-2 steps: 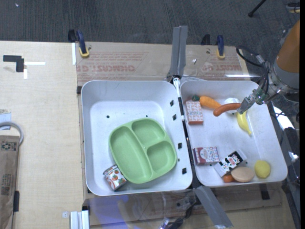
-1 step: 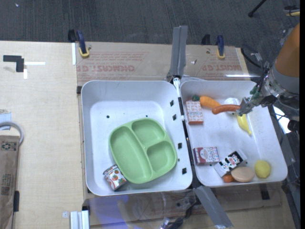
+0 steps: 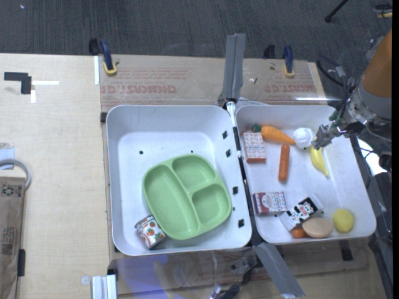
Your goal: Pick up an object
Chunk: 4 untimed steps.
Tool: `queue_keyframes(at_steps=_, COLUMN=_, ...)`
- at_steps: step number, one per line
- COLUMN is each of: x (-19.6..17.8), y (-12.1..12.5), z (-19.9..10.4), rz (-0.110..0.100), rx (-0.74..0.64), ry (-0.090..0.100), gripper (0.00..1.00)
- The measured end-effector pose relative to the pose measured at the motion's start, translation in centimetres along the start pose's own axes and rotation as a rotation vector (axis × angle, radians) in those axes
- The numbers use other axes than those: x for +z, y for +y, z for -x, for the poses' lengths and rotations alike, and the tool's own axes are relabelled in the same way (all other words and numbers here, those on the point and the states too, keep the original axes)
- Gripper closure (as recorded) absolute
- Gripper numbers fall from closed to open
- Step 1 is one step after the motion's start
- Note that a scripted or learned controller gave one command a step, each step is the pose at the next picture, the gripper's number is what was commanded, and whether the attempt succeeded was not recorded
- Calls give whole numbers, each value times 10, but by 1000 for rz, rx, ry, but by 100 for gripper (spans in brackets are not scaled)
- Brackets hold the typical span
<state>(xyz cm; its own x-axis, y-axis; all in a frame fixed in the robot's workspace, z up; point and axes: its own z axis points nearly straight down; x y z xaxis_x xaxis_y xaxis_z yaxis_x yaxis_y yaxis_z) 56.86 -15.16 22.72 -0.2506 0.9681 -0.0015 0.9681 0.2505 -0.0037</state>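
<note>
At the right of the frame, the gripper [image 3: 320,141] is seen low over the right bin [image 3: 355,185], just above the banana [image 3: 319,159] and beside a white ball [image 3: 302,136]; whether it is open cannot be told.

Cardboard sheet [image 3: 206,83] behind the two bins carries red printing, upside down from this camera; the left run reads roughly "CHEMCAST GP", letters partly uncertain; the right run of red print is too faint to read; brown paper bag [image 3: 11,229] at the left edge bears a dark recycling-type mark, wording illegible; small cartons in the right bin [image 3: 358,185] show printed faces, but no text on them resolves.
</note>
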Motion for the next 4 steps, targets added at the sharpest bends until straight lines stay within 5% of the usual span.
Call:
queue_keyframes(at_steps=1, x=0, y=0, z=0, rz=0, rx=0, ry=0, gripper=0)
queue_keyframes(at_steps=2, x=134, y=49, z=48, rz=6, rx=-87, ry=-1, gripper=0)
queue_keyframes(at_steps=3, x=135, y=86, z=2, rz=5, rx=-122, ry=0, gripper=0)
queue_keyframes(at_steps=4, x=121, y=85, z=4, rz=2, rx=-125, ry=-3, gripper=100)
